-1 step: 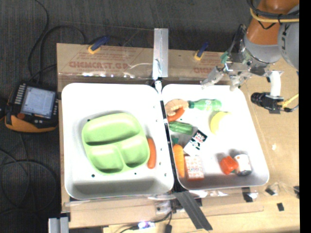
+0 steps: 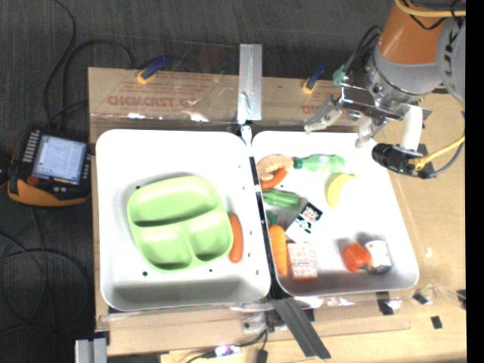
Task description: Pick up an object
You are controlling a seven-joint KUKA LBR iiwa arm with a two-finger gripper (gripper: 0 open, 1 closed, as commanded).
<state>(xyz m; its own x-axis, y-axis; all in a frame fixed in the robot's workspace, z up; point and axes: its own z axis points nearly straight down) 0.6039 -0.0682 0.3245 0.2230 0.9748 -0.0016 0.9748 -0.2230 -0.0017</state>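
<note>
Above the right bin's (image 2: 393,210) far edge hung the hand (image 2: 344,119), fingers spread, grasping nothing. In the bin lay a bottle (image 2: 318,162), lemon (image 2: 339,188) and carrot (image 2: 278,249), crowded together. Likely risk: a finger landing on a neighbour, nudging the target aside.

Robotics lab, test bench setup.
Two shallow white plastic bins (image 2: 106,278) sit side by side on a brown cardboard sheet (image 2: 174,89) w/ clamps; left of bins, a black-and-orange handheld control pendant w/ lit screen (image 2: 51,165) on dark grey carpet (image 2: 113,21), black cables (image 2: 45,59) trailing around it.
</note>
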